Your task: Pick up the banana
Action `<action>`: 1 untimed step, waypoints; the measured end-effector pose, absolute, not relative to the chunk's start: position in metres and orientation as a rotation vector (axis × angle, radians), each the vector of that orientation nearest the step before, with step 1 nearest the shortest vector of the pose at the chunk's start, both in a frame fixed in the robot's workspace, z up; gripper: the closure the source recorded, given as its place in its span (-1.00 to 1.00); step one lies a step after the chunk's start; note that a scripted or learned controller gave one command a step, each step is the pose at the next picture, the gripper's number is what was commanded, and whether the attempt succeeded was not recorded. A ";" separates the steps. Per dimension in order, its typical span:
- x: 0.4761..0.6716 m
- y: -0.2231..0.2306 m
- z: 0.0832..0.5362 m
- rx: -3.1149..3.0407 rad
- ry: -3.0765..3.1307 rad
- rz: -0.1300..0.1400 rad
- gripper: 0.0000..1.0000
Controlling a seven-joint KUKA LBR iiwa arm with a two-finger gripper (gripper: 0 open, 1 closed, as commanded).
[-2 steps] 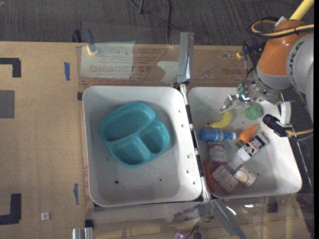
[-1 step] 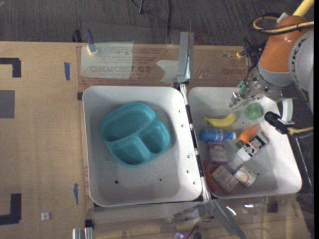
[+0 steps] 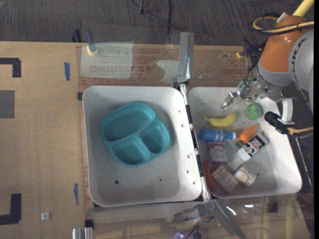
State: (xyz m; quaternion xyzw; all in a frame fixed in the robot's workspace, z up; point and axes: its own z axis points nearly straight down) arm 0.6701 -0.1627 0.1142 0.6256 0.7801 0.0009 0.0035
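Banana [image 3: 221, 119] lies free in the right bin [image 3: 284, 176], just above the blue bottle [image 3: 216, 135] and left of a green ball [image 3: 253, 111]; gripper [image 3: 232, 99] hovers above it empty, finger state indiscernible, so a descent risks nudging these close neighbours.

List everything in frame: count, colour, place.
bins: 2, white, side by side on bench
tray: 1, teal, three compartments, in left bin
banana: 1, yellow, right bin, upper middle
green item: 1, green, round, right bin, right of banana
blue bottle: 1, blue, lying just below banana
orange-cap bottle: 1, white with orange cap, lying in right bin, centre-right
packets: several, brownish, right bin's lower left; kind too small to tell
small can: 1, white, right bin, bottom
arm: 1, grey with orange band, from upper right
hand: 1, metal, above right bin, up and right of banana
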 end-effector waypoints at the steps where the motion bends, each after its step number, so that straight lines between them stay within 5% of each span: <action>1: 0.590 -0.181 0.224 2.102 2.331 0.001 -1.00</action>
